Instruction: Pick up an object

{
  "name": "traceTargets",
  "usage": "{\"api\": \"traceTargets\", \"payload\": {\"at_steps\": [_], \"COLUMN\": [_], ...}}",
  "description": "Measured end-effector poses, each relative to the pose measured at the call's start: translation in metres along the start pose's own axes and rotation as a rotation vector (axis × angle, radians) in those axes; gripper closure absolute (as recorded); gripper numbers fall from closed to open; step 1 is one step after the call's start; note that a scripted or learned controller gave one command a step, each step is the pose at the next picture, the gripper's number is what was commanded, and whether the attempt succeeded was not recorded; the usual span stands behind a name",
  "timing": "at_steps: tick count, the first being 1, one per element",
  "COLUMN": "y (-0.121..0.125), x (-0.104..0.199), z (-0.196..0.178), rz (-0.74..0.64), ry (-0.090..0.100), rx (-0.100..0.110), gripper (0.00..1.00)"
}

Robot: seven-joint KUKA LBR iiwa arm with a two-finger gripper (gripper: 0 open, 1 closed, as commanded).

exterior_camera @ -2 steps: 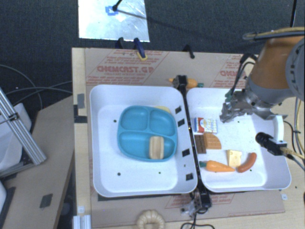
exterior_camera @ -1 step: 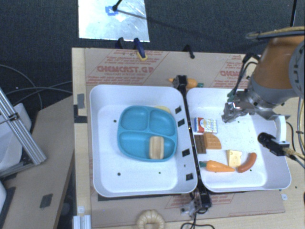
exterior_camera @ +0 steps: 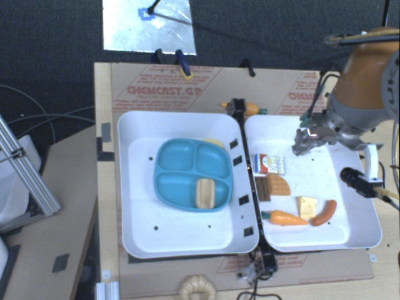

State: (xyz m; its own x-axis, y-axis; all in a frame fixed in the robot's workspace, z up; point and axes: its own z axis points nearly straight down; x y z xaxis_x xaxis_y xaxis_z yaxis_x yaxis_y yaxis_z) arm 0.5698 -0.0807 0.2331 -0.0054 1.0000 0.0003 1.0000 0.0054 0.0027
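Gripper hangs over right bin w/ fingers I can't tell apart or together; nearest pickable carton sits just left/below, so imo drop straight down, centred, avoid cracker touching it.

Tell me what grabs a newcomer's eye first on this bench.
The blue tray in the left bin stands out, with a tan block lying in its lower right compartment. In the right bin, a carrot, cheese and sausage cluster near the front. The claw hangs over that bin's back part.
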Motion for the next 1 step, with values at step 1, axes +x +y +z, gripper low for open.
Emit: {"api": "traceTargets", "payload": {"at_steps": [1], "y": [0.0001], "x": [0.0027], "z": [0.0183], "rz": [0.001], "ry": [-0.001], "rx": [0.002], "gripper": [1.00]}}
